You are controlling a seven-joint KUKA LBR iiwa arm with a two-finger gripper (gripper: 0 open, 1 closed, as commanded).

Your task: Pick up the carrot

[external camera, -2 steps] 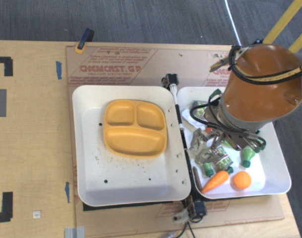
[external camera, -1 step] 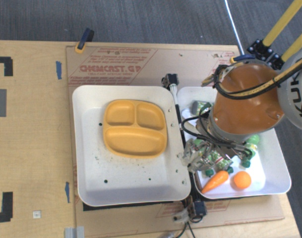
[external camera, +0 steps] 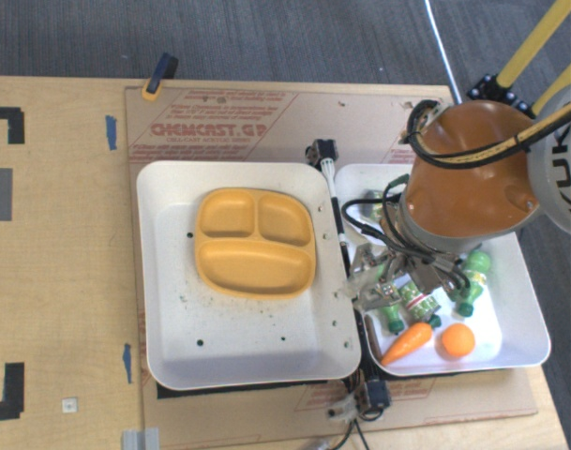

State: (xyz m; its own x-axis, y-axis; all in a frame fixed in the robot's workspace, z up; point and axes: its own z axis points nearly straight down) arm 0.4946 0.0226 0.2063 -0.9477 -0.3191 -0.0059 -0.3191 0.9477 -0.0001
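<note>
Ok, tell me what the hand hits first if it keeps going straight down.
Probably the green-capped small items beneath the hand, not the carrot, which lies nearer the bin's front edge. Depth is unclear.

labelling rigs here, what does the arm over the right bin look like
The arm ends in a broad orange band, with a grey-white link at the right edge. Black cables loop around it. Below the band sits a dark metal gripper with silvery parts.
</note>
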